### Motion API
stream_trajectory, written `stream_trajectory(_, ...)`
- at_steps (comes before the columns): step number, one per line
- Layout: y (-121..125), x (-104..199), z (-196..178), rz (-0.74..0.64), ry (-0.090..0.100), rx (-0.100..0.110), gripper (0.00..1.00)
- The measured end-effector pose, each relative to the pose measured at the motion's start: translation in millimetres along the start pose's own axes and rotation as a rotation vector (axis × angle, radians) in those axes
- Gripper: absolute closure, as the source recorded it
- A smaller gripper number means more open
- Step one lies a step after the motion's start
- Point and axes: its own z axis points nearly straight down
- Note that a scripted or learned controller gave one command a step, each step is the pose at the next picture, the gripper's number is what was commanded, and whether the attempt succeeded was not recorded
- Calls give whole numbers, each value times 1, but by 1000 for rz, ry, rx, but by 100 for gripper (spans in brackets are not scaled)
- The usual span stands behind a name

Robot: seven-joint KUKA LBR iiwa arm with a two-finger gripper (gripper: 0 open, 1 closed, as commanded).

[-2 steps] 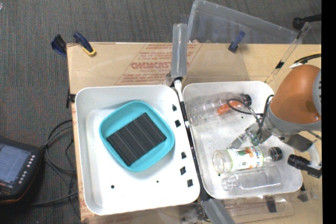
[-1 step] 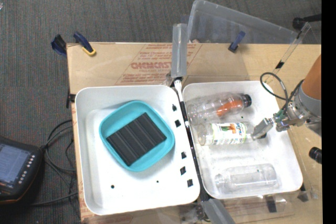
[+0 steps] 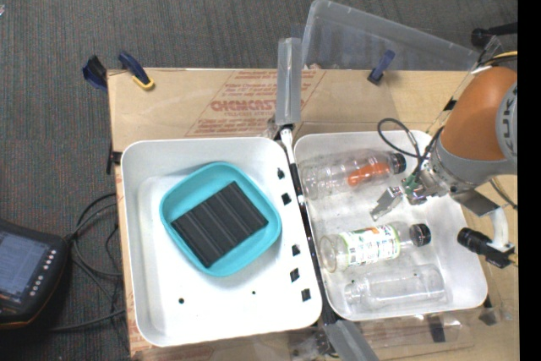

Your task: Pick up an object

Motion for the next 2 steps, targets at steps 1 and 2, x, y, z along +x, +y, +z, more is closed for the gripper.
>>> stream_trajectory(1, -23, 32, 33, -130, -1, -5, 0)
stream_trajectory(2, 39, -22, 32, -151, -5, -6, 0)
